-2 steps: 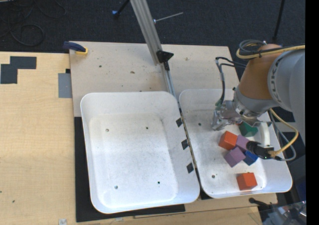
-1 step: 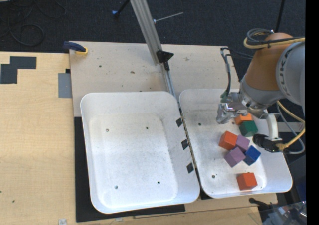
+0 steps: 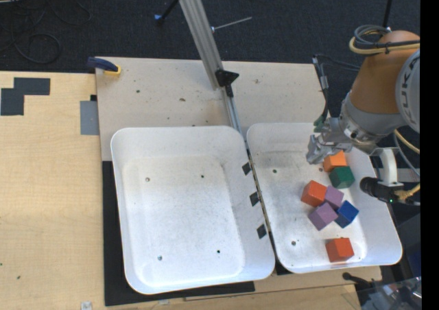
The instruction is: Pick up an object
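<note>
The pincer [image 3: 321,149] hovers low in the right bin [image 3: 288,247], just beside the orange block [image 3: 335,161]; whether it grips anything, I cannot tell. It looks like the approach step: next it needs to centre over one block and close.

The pincer [image 3: 321,149] is too small and dark to read its fingers. The orange block [image 3: 335,161] beside it sits partly hidden behind the green one [image 3: 341,177].
</note>
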Controlling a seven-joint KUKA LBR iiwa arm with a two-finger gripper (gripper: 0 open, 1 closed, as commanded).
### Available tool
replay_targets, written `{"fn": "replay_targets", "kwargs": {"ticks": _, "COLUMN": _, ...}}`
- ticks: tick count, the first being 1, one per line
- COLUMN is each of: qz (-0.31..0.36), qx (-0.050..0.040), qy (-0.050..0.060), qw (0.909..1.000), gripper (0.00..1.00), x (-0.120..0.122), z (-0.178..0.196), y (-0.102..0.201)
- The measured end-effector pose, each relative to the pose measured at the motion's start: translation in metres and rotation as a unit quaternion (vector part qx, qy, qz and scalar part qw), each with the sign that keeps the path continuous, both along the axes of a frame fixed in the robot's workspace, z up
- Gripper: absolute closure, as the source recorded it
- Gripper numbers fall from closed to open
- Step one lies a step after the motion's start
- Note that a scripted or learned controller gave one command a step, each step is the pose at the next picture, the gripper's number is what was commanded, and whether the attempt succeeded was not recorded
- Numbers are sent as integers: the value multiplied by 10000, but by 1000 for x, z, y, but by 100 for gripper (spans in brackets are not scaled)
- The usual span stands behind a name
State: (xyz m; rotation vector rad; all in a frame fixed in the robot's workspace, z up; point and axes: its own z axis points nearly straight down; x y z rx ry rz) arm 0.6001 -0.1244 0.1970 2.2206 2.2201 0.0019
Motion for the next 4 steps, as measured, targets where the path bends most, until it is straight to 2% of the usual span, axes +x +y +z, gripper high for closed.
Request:
{"fn": "replay_targets", "kwargs": {"ticks": 1, "qz": 5, "qx": -2, "qy": -14, "qw": 10000, "gripper": 100, "x": 4, "z": 62, "y": 4}}
{"fn": "replay_targets", "kwargs": {"ticks": 2, "qz": 20, "qx": 13, "qy": 33, "qw": 10000, "gripper": 100, "x": 11, "z": 46, "y": 59}}
{"fn": "replay_targets", "kwargs": {"ticks": 3, "qz": 22, "qx": 12, "qy": 36, "qw": 10000, "gripper": 100, "x": 12, "z": 32, "y": 110}}
{"fn": "replay_targets", "kwargs": {"ticks": 4, "qz": 25, "qx": 14, "qy": 20, "qw": 10000, "gripper": 100, "x": 18, "z": 35, "y": 173}}
